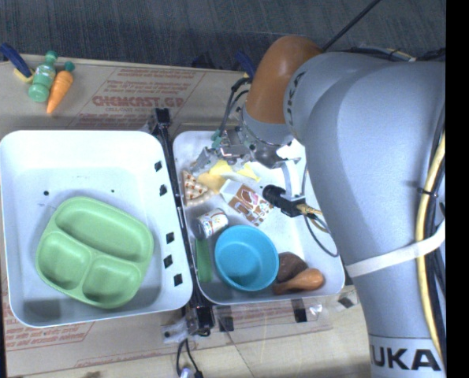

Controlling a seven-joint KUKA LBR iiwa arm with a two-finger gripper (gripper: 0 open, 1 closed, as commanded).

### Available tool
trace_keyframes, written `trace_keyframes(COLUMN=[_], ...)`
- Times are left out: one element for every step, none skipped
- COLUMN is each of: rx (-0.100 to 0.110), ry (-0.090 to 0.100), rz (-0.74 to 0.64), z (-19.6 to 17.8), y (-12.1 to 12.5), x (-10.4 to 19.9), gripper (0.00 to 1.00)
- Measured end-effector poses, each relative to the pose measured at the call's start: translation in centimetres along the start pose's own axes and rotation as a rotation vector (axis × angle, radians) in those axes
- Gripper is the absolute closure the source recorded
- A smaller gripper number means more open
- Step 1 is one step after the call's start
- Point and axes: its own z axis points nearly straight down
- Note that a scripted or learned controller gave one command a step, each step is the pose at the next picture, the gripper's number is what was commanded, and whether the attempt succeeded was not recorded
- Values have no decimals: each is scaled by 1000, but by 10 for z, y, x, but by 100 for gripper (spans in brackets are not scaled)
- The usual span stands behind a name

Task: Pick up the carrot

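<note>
Blue bowl in right bin — carrot outside, on cardboard.

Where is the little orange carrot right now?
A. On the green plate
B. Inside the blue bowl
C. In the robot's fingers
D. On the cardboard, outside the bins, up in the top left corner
D: the carrot lies on the cardboard above the left bin, beside a green toy.

The gripper sits half hidden under the grey arm's wrist, its tips lost among small, unreadable items; below it, the round blue bowl covers part of a brown, rounded object; the arm hides the right white bin's far side.
</note>
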Motion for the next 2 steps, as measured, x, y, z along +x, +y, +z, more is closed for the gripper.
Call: trace_keyframes(rx=[-16,-20], ry=[-1,-6], rz=[86,61], z=[-96,-232], y=[4,-4], x=[7,-33], gripper=[0,0])
